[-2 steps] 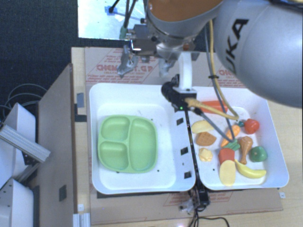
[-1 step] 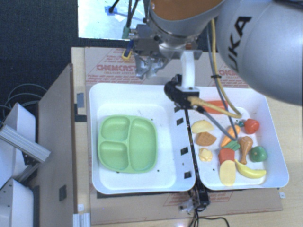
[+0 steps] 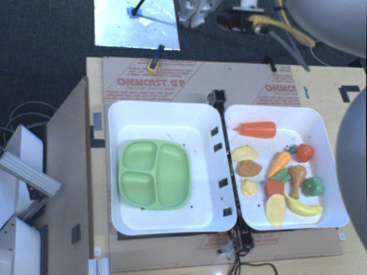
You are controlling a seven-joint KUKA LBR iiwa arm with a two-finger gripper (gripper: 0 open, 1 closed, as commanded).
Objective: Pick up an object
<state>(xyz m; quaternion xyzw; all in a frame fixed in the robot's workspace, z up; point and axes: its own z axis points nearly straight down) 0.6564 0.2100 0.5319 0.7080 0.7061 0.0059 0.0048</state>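
The right bin [image 3: 321, 130] holds several toy foods. A long orange-red carrot [image 3: 255, 129] lies at its far side. Below it are a yellow slice [image 3: 245, 153], a brown cookie [image 3: 249, 168] and a small pale chunk [image 3: 249, 187]. Further right lie an orange carrot [image 3: 279, 163], a red tomato [image 3: 304, 152], a drumstick [image 3: 296, 178], a green pepper [image 3: 312, 186], a red block [image 3: 274, 188], a yellow oval [image 3: 275, 208] and a banana [image 3: 303, 206]. My gripper [image 3: 194, 7] hangs high at the top of the view, beyond the bench and far from both bins.
The left bin [image 3: 132, 116] holds a green divided plate [image 3: 155, 173]. A black divider with clips [image 3: 226, 165] runs between the bins. The grey arm [image 3: 327, 10] crosses the top right corner, and cables [image 3: 275, 24] trail below it. A shiny sheet [image 3: 135, 16] lies on the floor at top left.
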